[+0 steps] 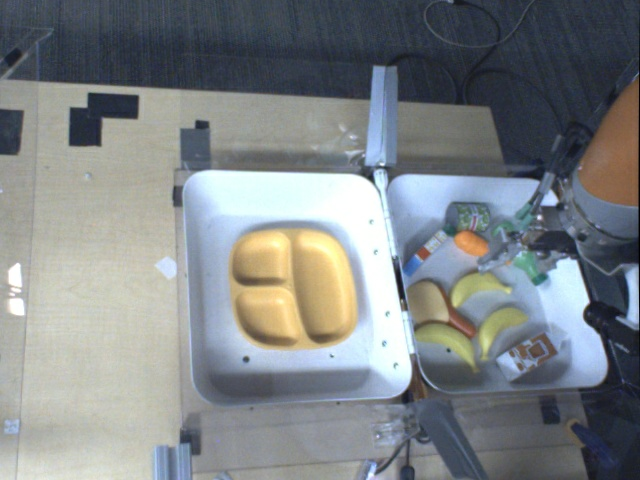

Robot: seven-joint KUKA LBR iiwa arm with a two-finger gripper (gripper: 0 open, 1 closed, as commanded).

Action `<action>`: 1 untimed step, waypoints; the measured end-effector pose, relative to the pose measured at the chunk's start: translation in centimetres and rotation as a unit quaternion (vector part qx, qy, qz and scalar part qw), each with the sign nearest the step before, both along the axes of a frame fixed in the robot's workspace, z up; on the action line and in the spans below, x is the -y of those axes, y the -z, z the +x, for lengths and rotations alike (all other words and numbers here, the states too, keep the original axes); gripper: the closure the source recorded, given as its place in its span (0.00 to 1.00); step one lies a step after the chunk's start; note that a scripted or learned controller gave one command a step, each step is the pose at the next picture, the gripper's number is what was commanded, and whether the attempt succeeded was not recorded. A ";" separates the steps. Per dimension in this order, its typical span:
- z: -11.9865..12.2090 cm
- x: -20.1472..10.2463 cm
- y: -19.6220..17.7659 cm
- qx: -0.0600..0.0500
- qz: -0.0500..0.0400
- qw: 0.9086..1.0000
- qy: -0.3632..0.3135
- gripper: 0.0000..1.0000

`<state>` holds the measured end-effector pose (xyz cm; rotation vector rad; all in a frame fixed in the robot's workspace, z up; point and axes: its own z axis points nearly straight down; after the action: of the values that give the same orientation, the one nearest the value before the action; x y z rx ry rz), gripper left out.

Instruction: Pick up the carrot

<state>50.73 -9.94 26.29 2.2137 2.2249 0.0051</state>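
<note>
The carrot (468, 243) is a short orange piece lying in the upper middle of the right bin (590, 368). The gripper (506, 249) hangs low over that bin, just right of the carrot and close to its right end. The grey arm with its orange band (612, 158) comes in from the right edge. Nothing shows the carrot lifted; it rests on the bin floor.
Around the carrot lie a green packet (468, 214), a small white, blue and red item (428, 249), three bananas (480, 288), a brown bun-like piece (428, 302) and a small carton (528, 356). The left bin (200, 298) holds a yellow divided plate (294, 286).
</note>
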 end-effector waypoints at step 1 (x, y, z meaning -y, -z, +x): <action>5.1 1.5 15.7 0.013 -0.005 0.999 -0.037 0.00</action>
<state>55.78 -11.48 10.58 2.1123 2.2861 0.0223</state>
